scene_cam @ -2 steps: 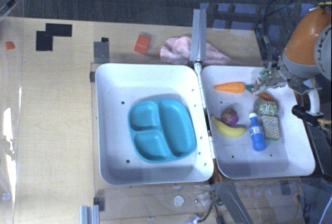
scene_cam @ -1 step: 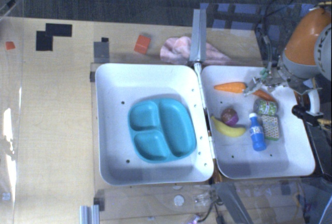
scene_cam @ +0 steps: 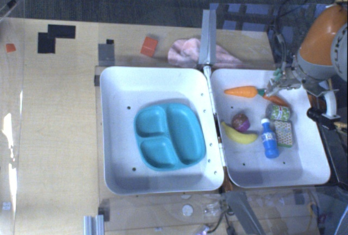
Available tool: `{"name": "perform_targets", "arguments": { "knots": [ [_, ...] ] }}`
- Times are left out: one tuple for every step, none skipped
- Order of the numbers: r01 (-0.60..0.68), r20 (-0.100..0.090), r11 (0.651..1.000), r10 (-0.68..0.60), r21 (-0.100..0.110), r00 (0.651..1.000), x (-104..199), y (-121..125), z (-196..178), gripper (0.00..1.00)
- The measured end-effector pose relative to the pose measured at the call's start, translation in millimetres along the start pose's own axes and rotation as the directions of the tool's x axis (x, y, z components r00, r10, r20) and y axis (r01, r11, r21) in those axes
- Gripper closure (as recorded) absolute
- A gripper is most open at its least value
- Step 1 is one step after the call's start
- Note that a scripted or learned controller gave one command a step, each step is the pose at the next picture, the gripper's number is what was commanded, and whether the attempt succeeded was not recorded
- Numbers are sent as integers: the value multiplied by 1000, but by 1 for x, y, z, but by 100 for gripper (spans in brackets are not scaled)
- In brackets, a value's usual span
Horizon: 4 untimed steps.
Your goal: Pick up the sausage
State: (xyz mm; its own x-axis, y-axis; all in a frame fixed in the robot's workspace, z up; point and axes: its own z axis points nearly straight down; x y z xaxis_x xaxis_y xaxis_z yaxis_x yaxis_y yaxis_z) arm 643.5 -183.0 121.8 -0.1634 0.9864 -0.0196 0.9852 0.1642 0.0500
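Orange-red and slim, the sausage [scene_cam: 277, 100] lies in the upper right part of the right bin [scene_cam: 310, 174], partly tucked under the tool [scene_cam: 283, 82], just right of the carrot [scene_cam: 242, 92] and just above the small green can [scene_cam: 280, 113]. Tool is metallic, at the bin's upper edge, hanging right over the sausage; can't tell if it is spread or pressed together, too small and blurred. Nothing visibly pinched.

Judgement: step in hand is the descent and grasp. To do it well, line the tool across the sausage's short axis, come straight down, avoid nudging the can or the carrot's green tip, both very close. Sausage looks smooth and rounded, likely plastic, could roll or slip out.

Other stuff in the right bin: yellow curved banana [scene_cam: 240, 135], dark purple round item [scene_cam: 241, 121], blue bottle [scene_cam: 268, 139], woven-looking sponge block [scene_cam: 284, 134]. Left bin [scene_cam: 119, 119] holds a glossy blue sectioned tray [scene_cam: 169, 136]. On the pale wood worktop [scene_cam: 54, 130] behind: pink crumpled cloth [scene_cam: 185, 51], orange cube [scene_cam: 149, 46].
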Motion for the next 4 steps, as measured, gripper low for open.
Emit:
{"name": "perform_targets", "arguments": {
  "knots": [
    [0,0,1000,0,0,1000,0,0,0,0],
    [210,-24,977,-209,36,978,-22,5,35,0],
    [212,-20,977,-212,29,977,-22,9,25,100],
    [39,-16,999,-39,38,999,1,34,-93,100]
  ]
}}
